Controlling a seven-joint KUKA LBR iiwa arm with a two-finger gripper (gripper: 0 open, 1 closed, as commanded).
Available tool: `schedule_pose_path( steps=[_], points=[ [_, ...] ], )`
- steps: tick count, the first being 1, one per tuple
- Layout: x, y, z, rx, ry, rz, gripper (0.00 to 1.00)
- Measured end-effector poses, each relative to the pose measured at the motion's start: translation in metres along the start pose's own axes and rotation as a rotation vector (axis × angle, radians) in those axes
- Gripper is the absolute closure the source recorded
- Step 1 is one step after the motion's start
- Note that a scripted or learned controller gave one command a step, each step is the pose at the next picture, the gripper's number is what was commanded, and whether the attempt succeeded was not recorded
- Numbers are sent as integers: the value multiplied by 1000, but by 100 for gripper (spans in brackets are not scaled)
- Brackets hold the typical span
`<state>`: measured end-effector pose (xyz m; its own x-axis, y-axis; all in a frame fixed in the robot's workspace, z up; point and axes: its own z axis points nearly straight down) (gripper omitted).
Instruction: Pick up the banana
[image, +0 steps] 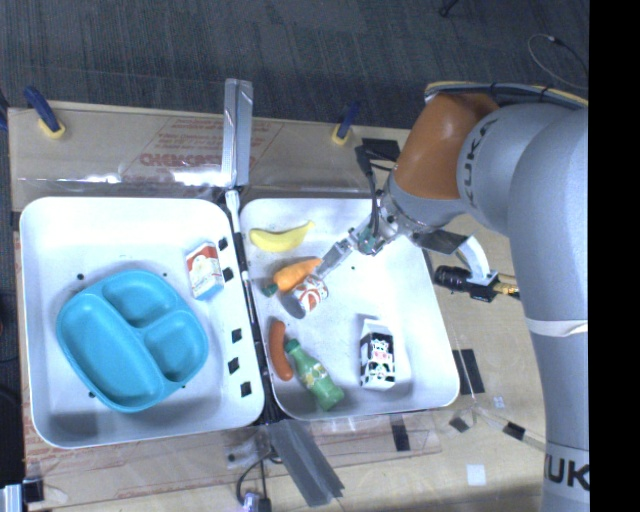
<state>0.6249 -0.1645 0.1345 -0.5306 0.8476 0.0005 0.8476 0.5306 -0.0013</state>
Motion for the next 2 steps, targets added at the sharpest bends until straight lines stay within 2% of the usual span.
schedule_pose_path(
  steps=[1,2],
  points=[
    [8,44,27,-3,-3,-131,0],
    [8,45,15,-4,-5,-135,100]
  ],
)
